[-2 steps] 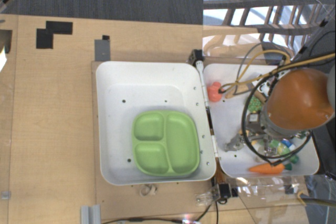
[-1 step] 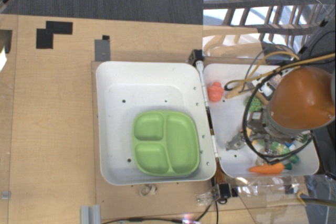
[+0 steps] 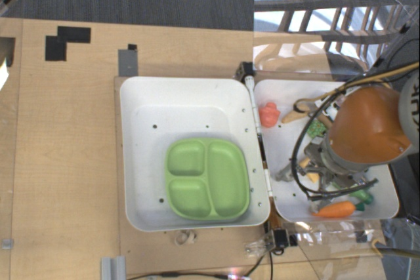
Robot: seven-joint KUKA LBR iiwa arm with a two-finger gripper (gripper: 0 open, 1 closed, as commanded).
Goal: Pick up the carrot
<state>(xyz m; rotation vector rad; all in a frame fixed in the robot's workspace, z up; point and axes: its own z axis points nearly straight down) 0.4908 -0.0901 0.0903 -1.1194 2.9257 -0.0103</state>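
The carrot (image 3: pixel 335 210), orange with a green top, lies near the front edge of the right bin (image 3: pixel 282 206). The arm's orange band (image 3: pixel 365 124) and wrist hang over that bin, just behind and above the carrot. My gripper is hidden under the wrist and its cables, so its fingers are out of sight. Nothing shows the carrot being held.
A green divided plate (image 3: pixel 207 178) sits in the left bin (image 3: pixel 151 108). In the right bin lie a red strawberry-like toy (image 3: pixel 268 114), a tan piece (image 3: pixel 292 117) and a green item (image 3: pixel 317 129) by the arm. Black cables loop around the wrist.
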